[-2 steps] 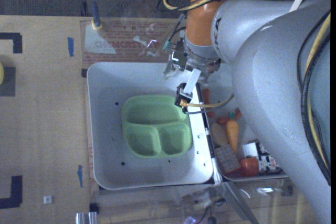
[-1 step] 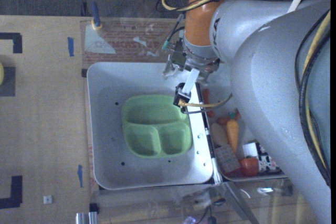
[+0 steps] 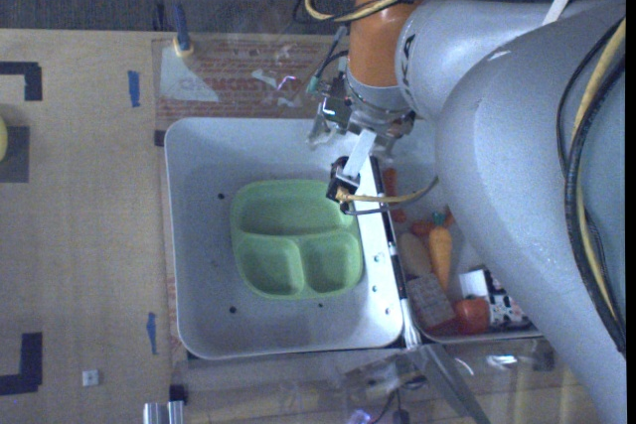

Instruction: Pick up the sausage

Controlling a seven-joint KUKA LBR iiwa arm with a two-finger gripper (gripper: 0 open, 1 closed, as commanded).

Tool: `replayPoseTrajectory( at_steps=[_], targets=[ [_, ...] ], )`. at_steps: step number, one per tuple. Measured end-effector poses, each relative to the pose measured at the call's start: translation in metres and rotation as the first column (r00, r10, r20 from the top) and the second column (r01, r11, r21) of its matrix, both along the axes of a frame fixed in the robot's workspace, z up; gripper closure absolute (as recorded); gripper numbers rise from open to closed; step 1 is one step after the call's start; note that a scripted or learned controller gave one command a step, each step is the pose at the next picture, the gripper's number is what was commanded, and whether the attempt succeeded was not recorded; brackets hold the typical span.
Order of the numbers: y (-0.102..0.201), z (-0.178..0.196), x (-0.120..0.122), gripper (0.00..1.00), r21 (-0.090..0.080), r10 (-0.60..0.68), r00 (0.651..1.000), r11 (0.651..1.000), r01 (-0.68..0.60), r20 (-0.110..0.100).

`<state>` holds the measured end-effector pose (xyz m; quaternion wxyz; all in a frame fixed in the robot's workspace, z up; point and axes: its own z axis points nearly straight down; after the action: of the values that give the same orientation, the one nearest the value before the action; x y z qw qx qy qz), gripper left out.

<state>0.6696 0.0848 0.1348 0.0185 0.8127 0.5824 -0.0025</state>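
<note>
**A:** The gripper (image 3: pixel 328 122) hangs over the far right corner of the left bin (image 3: pixel 189 243), just beyond the green divided plate (image 3: pixel 293 238). Open or closed? It's too blurred from up here, so I cannot tell.

**B:** And the sausage (image 3: pixel 390 182)?

**A:** I take it to be that reddish stub in the right bin (image 3: pixel 477 338), just beside the wall between the two bins and farther back than the carrot (image 3: pixel 440 258). It's small and partly covered, so no promises.

**B:** So where does the task stand?

**A:** I can make out nothing in the gripper, and it's over the wrong bin. By my reading the pickup hasn't begun. Crossing the divider, coming down on the stub, gripping and lifting are all left to do.
</note>
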Motion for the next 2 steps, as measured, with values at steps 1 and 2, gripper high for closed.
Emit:
replayPoseTrajectory(
  at_steps=[1,2],
  targets=[
    [0.002,-0.001,-0.006,0.0,-0.006,0.053,0.999,0.999,-0.053,0.01],
    [-0.007,0.05,-0.028,0.0,0.033,-0.021,1.0,0.999,0.021,-0.016]
  ],
)
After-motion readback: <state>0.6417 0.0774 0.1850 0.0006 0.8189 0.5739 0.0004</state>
